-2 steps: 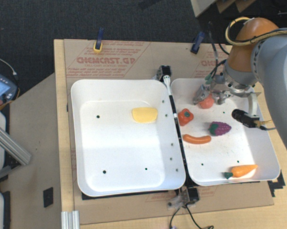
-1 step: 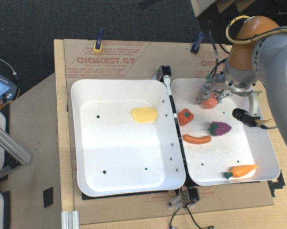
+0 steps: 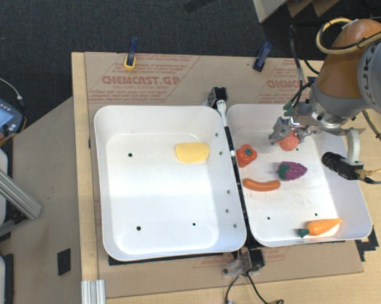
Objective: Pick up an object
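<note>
My gripper (image 3: 289, 133) hangs over the far part of the right bin (image 3: 349, 198), reaching in from the right. A small round red-orange piece (image 3: 290, 142) sits between its grey fingers, and they look closed on it. In the same bin lie a red pepper (image 3: 245, 155) by the left wall, an orange-red sausage (image 3: 261, 184), a purple bunch of grapes (image 3: 292, 170) and a carrot (image 3: 322, 227) near the front edge. A flat yellow piece (image 3: 192, 152) lies in the left bin (image 3: 114, 189).
A black divider strip (image 3: 233, 170) runs between the two bins. A black cable fitting (image 3: 342, 165) on the arm hangs over the right bin's right side. Blue clamps (image 3: 131, 52) (image 3: 262, 56) hold the cardboard base at the back.
</note>
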Robot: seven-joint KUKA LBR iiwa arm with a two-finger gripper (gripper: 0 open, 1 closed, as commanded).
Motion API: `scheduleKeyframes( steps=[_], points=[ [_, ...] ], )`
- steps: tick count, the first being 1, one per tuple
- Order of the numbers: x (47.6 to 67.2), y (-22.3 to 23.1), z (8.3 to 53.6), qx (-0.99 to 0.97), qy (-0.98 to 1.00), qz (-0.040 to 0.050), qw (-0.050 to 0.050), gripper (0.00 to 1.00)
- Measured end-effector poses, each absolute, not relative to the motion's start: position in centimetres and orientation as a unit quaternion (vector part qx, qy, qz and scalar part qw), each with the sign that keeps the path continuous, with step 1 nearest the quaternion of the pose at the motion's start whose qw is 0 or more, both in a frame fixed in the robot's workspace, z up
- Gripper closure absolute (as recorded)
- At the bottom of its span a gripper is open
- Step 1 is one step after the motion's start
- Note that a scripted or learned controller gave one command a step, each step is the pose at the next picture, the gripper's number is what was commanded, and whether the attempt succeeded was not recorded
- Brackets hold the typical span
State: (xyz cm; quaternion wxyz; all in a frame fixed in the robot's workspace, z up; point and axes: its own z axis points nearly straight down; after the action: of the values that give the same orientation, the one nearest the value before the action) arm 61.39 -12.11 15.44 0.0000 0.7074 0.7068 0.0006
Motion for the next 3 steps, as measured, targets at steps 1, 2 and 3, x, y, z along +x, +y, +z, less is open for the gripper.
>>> scheduleKeyframes(
  steps=[1,2,3],
  points=[
    [59.8,-5.5,18.7,0.705,0.709,0.0016,-0.001,1.00],
    [65.7,0.9,19.2,0.704,0.710,0.0027,0.002,1.00],
    [58.7,-7.8,20.1,0.711,0.703,-0.0027,-0.001,1.00]
  ],
)
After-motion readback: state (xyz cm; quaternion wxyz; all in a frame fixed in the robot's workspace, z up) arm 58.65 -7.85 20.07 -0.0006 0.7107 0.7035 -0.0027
